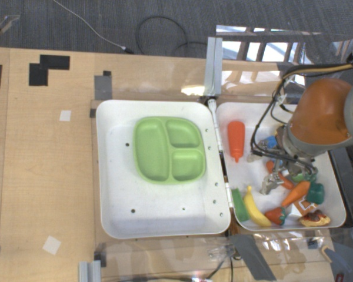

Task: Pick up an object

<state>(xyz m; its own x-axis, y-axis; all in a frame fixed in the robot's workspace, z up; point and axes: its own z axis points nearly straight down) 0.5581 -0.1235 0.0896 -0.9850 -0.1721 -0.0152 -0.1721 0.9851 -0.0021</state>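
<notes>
My gripper (273, 182) hangs low in the right bin (247, 115), below the arm's orange band (321, 111), among a heap of toy foods. Just right of it an orange carrot (297, 192) lies aslant, with a teal cup (315, 193) beside it. A yellow banana (255, 207) and a green piece (239, 203) lie at the bin's front left. An orange bottle (236, 140) lies apart at the bin's left side. A blue item (270, 142) is partly hidden under the wrist. Nothing visibly sits in the gripper.
The left bin (115, 204) holds a green divided plate (168, 149). A red piece (276, 215) and a brown-and-yellow toy (314, 219) lie at the right bin's front. Black cables (260, 131) loop from the wrist over the bin. A metal divider (213, 69) stands behind the bins.
</notes>
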